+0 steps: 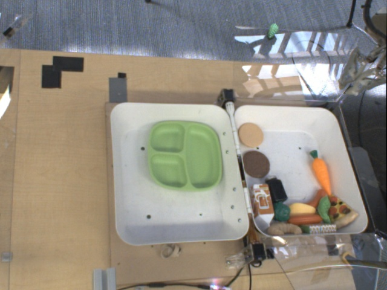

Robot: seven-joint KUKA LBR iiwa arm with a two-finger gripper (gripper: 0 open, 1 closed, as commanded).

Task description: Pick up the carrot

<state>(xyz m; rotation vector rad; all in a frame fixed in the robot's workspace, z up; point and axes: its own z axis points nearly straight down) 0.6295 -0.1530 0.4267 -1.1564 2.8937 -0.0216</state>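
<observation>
Gripper: how far open it is, and any load, cannot tell.

Carrot [321, 173] lies in the right bin [336, 123], the arm-side bin, close to the wall on the arm's entry side. Its green top points to the far wall and its orange tip to the near corner. Nothing lies on it. The tip ends just beside a pile of toy food [314, 212] in the near corner.

Further from the arm side: black block [277, 190], brown disc [256, 163], tan disc [250, 134].

Left bin [121, 162] holds a green plate [184, 154].
</observation>
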